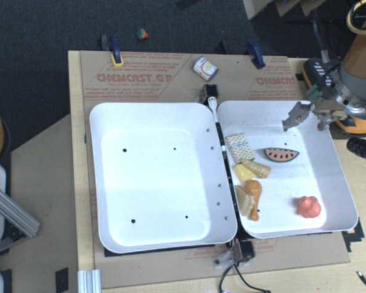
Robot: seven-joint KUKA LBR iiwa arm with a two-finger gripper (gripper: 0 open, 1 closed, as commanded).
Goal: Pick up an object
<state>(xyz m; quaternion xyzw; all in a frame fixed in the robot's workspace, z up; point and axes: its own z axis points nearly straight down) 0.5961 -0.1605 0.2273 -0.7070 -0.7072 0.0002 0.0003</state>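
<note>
The right bin holds a watermelon slice, a red fruit, a checkered wafer, a pale yellow wedge, a tan stick and an orange-brown drumstick-shaped toy. My gripper hangs over the bin's far right part, above and right of the watermelon slice. Its fingers stand apart with nothing between them.
The left bin lies beside the right one on a brown board. A small white box sits on the board behind the bins. Blue clamps hold the board's far edge.
</note>
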